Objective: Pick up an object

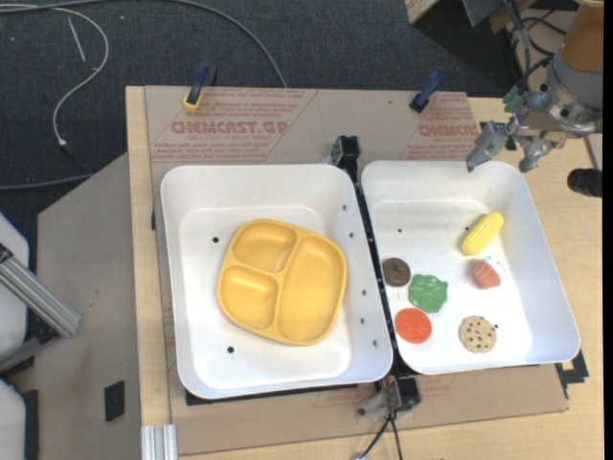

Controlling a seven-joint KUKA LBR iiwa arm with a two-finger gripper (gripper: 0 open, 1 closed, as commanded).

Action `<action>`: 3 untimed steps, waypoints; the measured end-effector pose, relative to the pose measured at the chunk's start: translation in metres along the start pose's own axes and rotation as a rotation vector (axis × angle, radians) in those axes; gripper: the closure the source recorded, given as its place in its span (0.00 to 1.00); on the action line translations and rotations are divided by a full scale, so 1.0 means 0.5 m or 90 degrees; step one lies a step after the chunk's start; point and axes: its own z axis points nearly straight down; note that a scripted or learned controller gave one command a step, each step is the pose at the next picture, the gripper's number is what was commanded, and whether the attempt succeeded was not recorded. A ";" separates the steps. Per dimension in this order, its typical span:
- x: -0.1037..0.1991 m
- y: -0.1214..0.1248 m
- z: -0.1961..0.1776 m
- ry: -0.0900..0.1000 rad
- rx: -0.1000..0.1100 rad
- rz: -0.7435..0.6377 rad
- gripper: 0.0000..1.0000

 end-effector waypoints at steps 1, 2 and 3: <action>0.001 0.004 -0.018 -0.002 -0.009 -0.002 0.00; 0.011 0.009 0.067 -0.001 -0.007 -0.003 0.00; 0.025 0.005 0.183 -0.001 -0.008 -0.002 0.00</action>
